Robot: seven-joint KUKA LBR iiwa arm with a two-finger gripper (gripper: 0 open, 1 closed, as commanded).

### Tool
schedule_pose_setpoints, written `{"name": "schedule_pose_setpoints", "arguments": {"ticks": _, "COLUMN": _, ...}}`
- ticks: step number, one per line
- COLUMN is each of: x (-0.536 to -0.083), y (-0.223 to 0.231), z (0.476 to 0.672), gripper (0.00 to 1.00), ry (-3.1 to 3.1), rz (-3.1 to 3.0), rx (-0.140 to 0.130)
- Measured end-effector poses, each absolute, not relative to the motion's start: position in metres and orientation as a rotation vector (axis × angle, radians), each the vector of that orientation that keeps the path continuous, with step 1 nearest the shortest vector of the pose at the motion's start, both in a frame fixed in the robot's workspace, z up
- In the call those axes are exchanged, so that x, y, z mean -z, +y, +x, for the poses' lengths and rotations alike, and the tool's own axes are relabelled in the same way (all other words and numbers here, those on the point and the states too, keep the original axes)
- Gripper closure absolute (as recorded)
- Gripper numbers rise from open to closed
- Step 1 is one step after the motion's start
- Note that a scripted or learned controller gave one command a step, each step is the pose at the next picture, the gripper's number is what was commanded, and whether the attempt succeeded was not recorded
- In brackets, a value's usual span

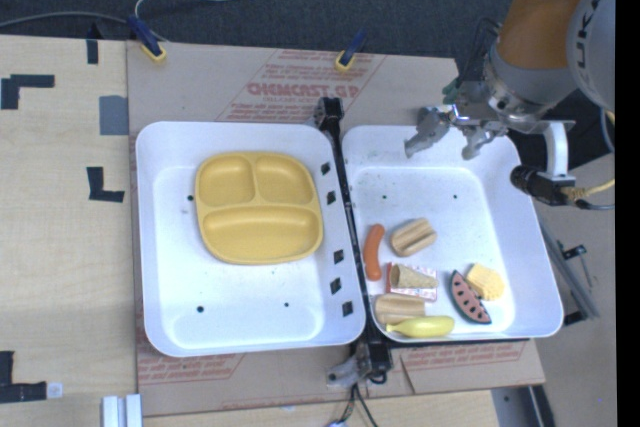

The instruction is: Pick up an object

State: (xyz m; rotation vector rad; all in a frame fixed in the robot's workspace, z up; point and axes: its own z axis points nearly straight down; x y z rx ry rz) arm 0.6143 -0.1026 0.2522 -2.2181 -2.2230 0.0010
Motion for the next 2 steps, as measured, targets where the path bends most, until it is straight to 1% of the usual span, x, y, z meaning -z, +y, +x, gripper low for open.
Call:
{"name": "schedule_pose_setpoints", "arguments": {"ticks": 1, "x": -0.086, "y": -0.134, "z": 0.611, "gripper": 0.0, "ry": -2.223, "rz": -2.222, "rx": 0.002}}
{"name": "schedule_pose_setpoints", "arguments": {"ticks": 2, "x": -0.086, "y": -0.11, "z": 0.565, "gripper": 0.0, "ry": -2.224, "rz": -2.224, "rx": 0.002}}
